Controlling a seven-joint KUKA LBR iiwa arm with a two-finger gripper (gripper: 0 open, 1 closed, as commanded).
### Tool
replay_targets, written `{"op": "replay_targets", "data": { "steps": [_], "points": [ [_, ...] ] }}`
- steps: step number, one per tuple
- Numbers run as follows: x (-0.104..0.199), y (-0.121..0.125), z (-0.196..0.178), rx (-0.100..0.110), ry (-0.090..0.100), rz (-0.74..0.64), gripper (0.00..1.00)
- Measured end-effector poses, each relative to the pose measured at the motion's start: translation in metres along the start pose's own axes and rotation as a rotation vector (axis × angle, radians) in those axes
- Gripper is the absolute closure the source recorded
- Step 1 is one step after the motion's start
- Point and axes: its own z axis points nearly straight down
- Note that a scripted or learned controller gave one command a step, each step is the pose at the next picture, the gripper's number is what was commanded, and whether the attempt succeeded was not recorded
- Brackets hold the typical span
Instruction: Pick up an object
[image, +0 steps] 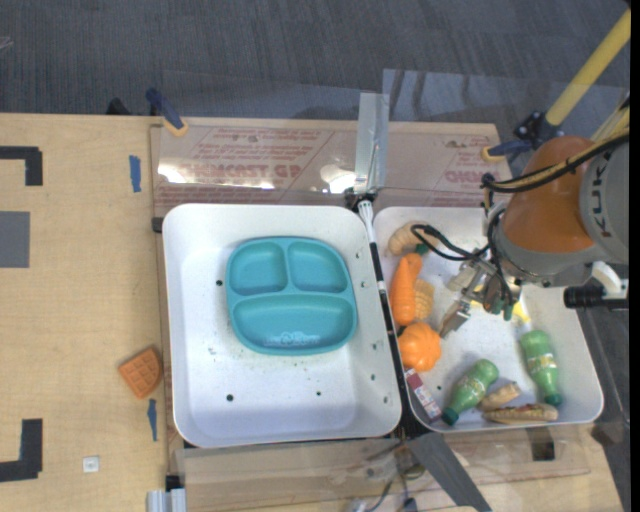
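While the hand (468, 300) hovers low in the right bin (585, 400), empty, its fingers apart, toy food lies crowded beneath: an orange carrot (404, 290), two green bottles (470, 388).

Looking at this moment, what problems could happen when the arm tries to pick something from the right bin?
1. The toys lie crowded in the right bin: the orange pumpkin touches the orange carrot-like piece, so the gripper may push one while closing on the other.
2. The two green bottles are round and lie on their sides; they could roll away from the fingers.
3. A black cable hangs near the gripper and might snag.
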Motion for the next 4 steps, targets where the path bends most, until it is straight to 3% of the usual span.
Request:
{"op": "replay_targets", "data": {
  "steps": [1,2,3,4],
  "points": [
    [0.051,-0.083,-0.001,0.002,0.001,-0.012,0.00],
    [-0.022,0.003,0.001,-0.003,0.002,-0.039,0.00],
    [-0.013,-0.109,-0.018,0.001,0.012,-0.085,0.00],
    [-0.014,-0.092,0.001,0.002,0.005,-0.071,0.00]
  ]
}}
